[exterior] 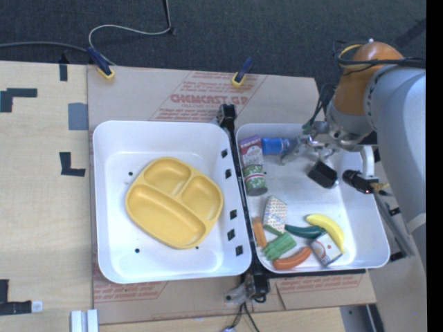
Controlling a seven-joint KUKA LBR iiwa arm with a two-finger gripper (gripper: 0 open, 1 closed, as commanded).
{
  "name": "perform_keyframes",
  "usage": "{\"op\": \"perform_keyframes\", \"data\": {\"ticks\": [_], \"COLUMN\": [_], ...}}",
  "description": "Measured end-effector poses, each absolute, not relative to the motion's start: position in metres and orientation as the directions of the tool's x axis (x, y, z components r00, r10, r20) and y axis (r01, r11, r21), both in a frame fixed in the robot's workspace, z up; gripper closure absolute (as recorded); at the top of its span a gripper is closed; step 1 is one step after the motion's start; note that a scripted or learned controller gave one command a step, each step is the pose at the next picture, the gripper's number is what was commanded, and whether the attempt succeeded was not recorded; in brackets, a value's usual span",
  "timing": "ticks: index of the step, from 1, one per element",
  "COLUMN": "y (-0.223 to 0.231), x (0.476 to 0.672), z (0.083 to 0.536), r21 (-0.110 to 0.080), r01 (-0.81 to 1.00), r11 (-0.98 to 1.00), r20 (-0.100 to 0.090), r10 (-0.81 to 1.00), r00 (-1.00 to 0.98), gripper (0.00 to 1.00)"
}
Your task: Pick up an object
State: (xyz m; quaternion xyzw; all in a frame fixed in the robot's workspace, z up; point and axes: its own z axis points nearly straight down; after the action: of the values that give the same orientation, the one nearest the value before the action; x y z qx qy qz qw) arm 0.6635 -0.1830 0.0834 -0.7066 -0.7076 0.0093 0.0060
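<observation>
Grey two-finger gripper [320, 159] hovered over right white bin [360, 216], far end; nothing seen held. Finger state: cannot tell. Yellow plastic banana [327, 228] lay near corner. Pick not done.

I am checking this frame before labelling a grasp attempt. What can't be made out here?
- Gripper: in the camera view it hangs over the right white bin; its dark parts blur together, so what it grips, if anything, is unclear.
- Small printed packet: label too small to read.
- Orange carrot-like toy: partly covered by the green toy vegetable.
- Grey arm: cut off by the right edge.
</observation>
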Motion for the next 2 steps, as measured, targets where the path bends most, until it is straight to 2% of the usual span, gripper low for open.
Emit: {"op": "perform_keyframes", "data": {"ticks": [1,2], "y": [-0.1821,-0.1825], "x": [0.6660,0.6658], "z": [0.0943,0.0941], "r21": [-0.008,-0.010], "r01": [1.000,1.000], "r11": [0.000,0.001], "r20": [-0.007,-0.008], "r10": [1.000,1.000], "r00": [0.000,-0.001], "gripper": [1.00,0.00]}}
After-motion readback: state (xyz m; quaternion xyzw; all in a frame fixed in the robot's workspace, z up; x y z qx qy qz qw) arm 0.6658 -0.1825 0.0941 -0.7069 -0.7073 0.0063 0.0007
